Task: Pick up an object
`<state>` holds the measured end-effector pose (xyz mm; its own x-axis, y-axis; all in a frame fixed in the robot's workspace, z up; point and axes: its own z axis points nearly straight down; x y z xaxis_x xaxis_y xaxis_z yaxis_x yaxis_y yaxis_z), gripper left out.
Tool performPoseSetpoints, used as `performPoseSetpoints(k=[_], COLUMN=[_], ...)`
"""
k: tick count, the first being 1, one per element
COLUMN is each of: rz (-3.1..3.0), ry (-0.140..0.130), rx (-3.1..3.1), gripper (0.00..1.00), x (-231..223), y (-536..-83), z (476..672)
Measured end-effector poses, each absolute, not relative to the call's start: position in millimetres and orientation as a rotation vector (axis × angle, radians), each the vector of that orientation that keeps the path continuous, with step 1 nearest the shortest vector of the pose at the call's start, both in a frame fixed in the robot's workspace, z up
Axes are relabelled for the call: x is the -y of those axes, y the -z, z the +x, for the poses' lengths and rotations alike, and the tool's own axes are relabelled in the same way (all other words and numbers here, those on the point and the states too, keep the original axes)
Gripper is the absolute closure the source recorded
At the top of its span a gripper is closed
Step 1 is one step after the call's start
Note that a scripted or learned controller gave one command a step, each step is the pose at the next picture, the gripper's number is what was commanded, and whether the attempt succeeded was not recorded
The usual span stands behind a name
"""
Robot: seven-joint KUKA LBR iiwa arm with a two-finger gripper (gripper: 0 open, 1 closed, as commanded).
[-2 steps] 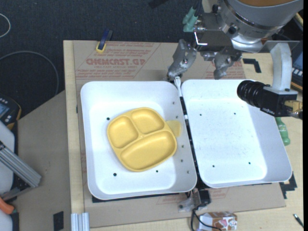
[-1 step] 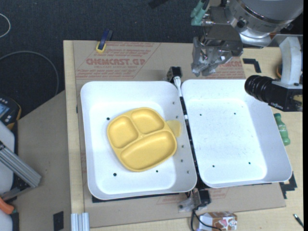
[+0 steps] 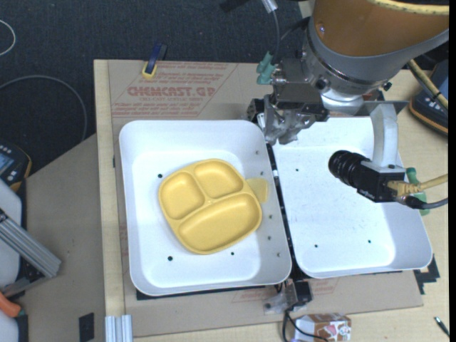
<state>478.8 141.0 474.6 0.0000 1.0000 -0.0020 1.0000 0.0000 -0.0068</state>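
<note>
- Progress: nothing lifted yet. The yellow tray (image 3: 209, 205) lies flat on the floor of the left bin (image 3: 135, 191); no object is raised off either bin.
- Gripper (image 3: 283, 128) hangs at the far end of the seam between the 2 bins, above the rims, well apart from the yellow tray. Whether it is parted or closed cannot be told at this slant; nothing is seen in its hold.
- Left to do, as judged: travel over a target, descend, close, lift. Essentially the whole pick.
- Yellow tray: moulded plastic, glossy, 3 compartments (2 small at the far side, 1 large at the near side), rounded lip, shallow. Likely awkward for a 2-finger pinch except at the rim or a divider.
- Small pale-yellow flat piece (image 3: 258, 189) sits at the tray's right edge, touching or tucked under; unclear which.
- Right bin (image 3: 342, 255): white, smooth. A black ribbed cylinder on a fixed bracket (image 3: 360, 174) overhangs it.
- Bench: cardboard sheet (image 3: 171, 87) under both bins.
</note>
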Motion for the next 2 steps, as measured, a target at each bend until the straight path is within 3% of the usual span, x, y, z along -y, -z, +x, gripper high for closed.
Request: performPoseSetpoints(k=[1, 2], rz=[-2.223, -2.225], ry=[-0.021, 0.004], rx=[2.210, 2.221], gripper=[1.00, 1.00], x=[-93, -88], y=[-355, -373], z=[478.0, 479.5])
